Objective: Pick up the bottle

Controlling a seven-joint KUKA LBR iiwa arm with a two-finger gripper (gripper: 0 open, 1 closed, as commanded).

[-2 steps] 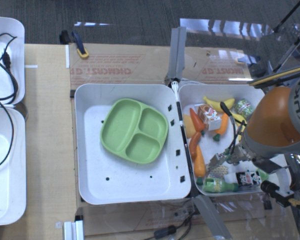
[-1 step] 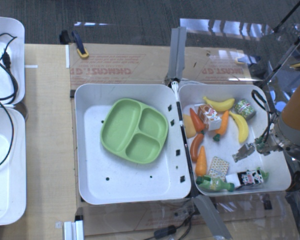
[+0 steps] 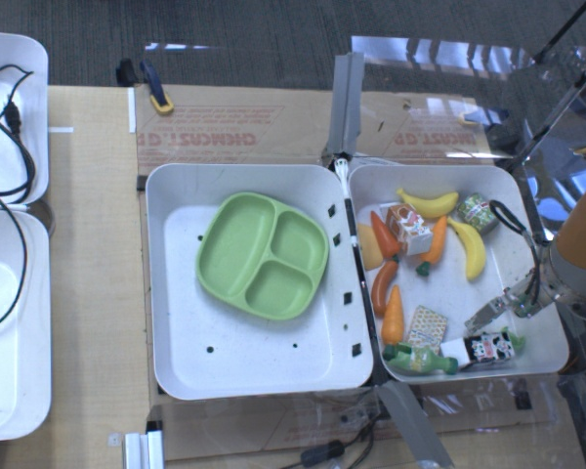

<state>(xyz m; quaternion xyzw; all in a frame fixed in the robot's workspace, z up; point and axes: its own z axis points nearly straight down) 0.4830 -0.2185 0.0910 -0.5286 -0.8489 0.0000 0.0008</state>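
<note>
Green plastic, lying on its side: that looks like the bottle. It sits in the right bin, tight in the near-left corner, w/ its length along the front wall. It probably rolled or got pushed there, since the corner stops it going further. A speckled cracker-like square is just behind it, an orange carrot touches its left end, and a black-and-white patterned pack is just to its right.

The gripper comes in from the right edge on the grey arm w/ orange band. It hangs low over the bin's right half, above and a bit behind the patterned pack, i.e. near the bottle but not over it. Can't tell whether it's released or clenched, as the tip is small and blurred against the white floor. Nothing is seen gripped in it.

Rest of the clutter is further back: two bananas, a small printed box, a red pepper and a round green item. The left bin holds a green divided plate, well apart.

Judgement: approach stage, pick not yet made. The walls on two sides leave little room, so closing across the bottle's width from above seems the workable option.
</note>
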